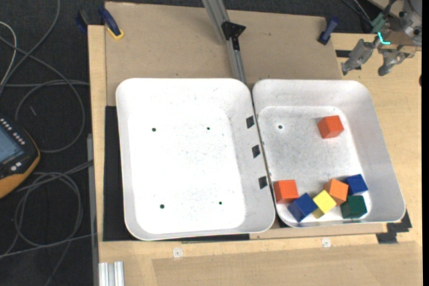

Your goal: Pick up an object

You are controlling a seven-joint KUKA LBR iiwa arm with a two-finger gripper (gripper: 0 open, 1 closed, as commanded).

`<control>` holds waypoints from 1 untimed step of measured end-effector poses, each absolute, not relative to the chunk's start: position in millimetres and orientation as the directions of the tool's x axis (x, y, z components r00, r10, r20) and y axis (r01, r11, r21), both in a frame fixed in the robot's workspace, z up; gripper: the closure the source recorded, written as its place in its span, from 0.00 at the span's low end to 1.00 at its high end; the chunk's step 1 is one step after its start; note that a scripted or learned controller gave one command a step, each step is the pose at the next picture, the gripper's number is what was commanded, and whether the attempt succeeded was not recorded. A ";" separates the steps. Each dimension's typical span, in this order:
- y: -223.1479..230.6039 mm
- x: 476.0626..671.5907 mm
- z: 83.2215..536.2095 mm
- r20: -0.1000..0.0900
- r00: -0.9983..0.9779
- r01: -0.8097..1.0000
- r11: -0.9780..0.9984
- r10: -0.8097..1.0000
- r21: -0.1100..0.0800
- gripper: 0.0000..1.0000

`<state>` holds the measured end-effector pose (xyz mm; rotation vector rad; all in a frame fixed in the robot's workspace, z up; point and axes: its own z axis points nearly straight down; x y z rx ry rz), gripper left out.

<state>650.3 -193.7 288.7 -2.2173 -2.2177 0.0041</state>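
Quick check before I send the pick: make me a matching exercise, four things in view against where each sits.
Things:
1. red block
2. green block
3. yellow block
4. gripper

Places:
A. near right corner of the right bin
B. above the bench, beyond the right bin's far right corner
C. alone in the far part of the right bin
D. between a blue and an orange block

Pairs: 1-C, 2-A, 3-D, 4-B

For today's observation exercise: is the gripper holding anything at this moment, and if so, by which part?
Nothing is held. The gripper hangs open above the bench beyond the right bin, with nothing between its fingers; the blocks, such as the lone orange block, lie in that bin.
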 end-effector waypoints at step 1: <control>-193.4 651.0 292.1 0.000 -0.002 1.000 0.002 1.000 -0.001 0.00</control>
